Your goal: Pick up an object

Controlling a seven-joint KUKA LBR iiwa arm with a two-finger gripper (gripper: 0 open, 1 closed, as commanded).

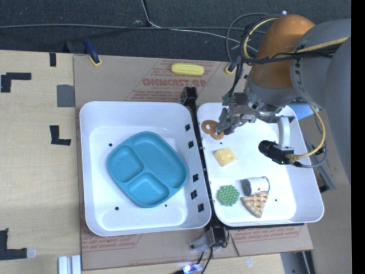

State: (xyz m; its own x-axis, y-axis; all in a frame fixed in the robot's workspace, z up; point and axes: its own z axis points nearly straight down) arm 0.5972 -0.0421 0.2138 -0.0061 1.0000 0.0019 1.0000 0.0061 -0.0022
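Overhead, the tool [223, 125] is seen low in the right bin [308, 210], beside a pretzel [209, 128]; its grip state cannot be told.

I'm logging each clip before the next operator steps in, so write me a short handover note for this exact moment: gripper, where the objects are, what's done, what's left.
Gripper: low in the right bin, at its upper-left corner, right by the pretzel. Whether it grips anything cannot be told from this view.
Right bin also holds: yellow cheese block, green round piece, small can lying on its side, pizza slice.
Left bin: blue divided plate.
Outside the bins: yellow corn cob on the cardboard behind them.
Done: arm is down at the pretzel.
Left: confirm a grasp and lift; nothing is visibly raised yet.
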